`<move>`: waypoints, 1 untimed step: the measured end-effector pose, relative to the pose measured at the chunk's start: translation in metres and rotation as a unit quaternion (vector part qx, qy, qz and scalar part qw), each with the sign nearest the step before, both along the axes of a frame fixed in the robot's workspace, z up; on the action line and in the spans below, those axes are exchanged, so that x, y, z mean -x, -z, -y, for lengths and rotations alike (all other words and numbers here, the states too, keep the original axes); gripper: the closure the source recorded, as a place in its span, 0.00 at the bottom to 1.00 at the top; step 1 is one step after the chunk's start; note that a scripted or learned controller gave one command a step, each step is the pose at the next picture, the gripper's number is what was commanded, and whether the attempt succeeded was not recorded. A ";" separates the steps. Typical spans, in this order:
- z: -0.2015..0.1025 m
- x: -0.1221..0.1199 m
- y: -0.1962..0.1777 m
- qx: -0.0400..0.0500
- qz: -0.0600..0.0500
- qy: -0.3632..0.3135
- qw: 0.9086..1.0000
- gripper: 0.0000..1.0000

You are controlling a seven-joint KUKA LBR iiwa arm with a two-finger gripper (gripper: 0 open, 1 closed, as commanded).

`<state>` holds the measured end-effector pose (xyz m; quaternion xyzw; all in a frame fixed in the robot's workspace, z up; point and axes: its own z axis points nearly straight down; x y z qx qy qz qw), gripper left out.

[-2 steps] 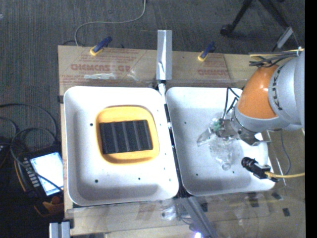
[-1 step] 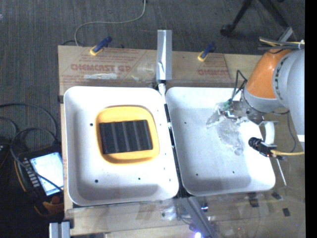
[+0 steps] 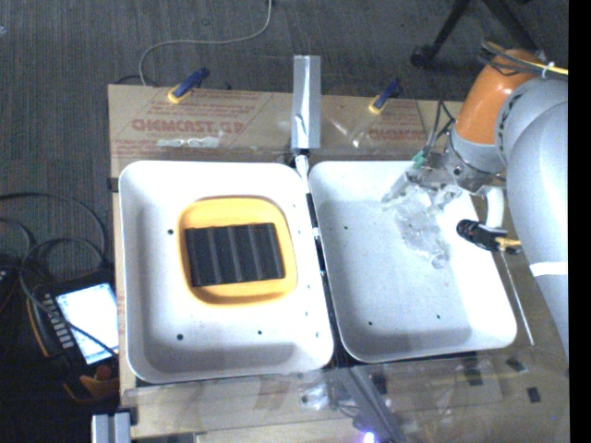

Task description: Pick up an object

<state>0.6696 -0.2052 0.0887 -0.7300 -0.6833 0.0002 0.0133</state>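
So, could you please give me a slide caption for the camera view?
The gripper hangs over the right bin; a yellow tray with dark ribbed centre lies in the left bin.

Fixed overhead camera, slanted down, both bins (image 3: 222, 178).

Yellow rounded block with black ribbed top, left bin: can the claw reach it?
Likely yes: the yellow block lies uncovered and alone; the claw hangs over the right bin beside it.

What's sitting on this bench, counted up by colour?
White bins: 2
Yellow object with black ribbed middle, in the left bin: 1
Blue clips behind the bins: 2
Total: 5
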 end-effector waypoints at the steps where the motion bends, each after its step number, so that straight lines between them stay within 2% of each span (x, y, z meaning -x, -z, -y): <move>1: -0.005 0.065 -0.003 0.011 0.016 -0.104 0.994 0.00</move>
